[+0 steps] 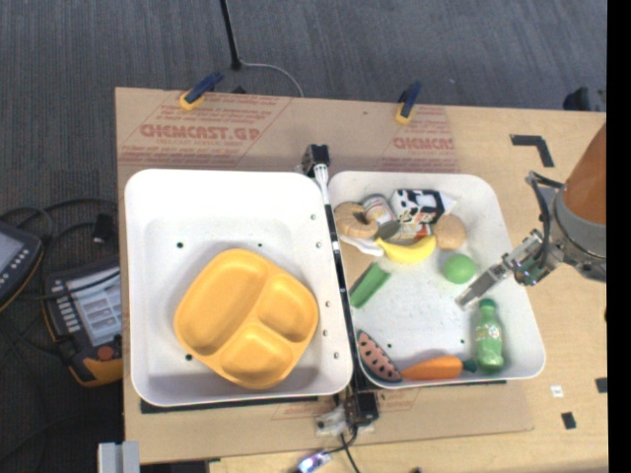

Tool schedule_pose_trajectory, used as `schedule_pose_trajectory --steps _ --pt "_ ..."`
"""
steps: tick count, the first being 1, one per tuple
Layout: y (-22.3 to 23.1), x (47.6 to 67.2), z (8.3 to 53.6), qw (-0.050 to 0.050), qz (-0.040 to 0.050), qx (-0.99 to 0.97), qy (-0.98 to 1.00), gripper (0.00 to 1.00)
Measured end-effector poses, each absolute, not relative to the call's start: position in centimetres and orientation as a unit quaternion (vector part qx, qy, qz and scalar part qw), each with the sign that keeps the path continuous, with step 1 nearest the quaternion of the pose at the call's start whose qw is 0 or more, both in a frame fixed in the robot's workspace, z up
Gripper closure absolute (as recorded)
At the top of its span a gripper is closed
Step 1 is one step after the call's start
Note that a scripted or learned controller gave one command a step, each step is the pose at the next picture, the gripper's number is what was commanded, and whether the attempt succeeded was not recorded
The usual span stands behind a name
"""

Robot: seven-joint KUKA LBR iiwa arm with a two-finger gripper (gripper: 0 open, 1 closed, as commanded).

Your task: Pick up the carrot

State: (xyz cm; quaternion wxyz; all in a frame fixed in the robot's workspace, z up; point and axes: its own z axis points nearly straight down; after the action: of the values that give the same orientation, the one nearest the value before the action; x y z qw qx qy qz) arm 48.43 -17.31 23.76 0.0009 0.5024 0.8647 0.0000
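— Claw first: where is it?

— My gripper (475,291) hangs over the right side of the right bin (513,233), just above the green bottle (488,334). I see one grey finger (483,285) sticking out to the left. I cannot tell if the claw is open or closed. I see nothing held in it.

— And the carrot?

— I see the carrot (432,369) lying flat by the near wall of that same bin. It is between the watermelon slice (378,357) and the bottle. Its long side runs left to right.

— Which way from the claw?

— Toward me and a little left, near but apart. I think the claw must come down past the bottle, with its fingers across the carrot's thin side.
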Motion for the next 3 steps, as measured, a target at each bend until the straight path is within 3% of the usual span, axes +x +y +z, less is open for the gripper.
schedule_pose_trajectory --steps 1,2,3 --pt "-13.7 48.4 13.7 0.000 0.0002 0.297 0.955 0.00" --pt "-16.6 48.4 28.4 0.001 0.0002 0.126 0.992 0.00" --pt "-22.4 49.6 40.1 0.003 -0.0007 0.079 0.997 0.00"
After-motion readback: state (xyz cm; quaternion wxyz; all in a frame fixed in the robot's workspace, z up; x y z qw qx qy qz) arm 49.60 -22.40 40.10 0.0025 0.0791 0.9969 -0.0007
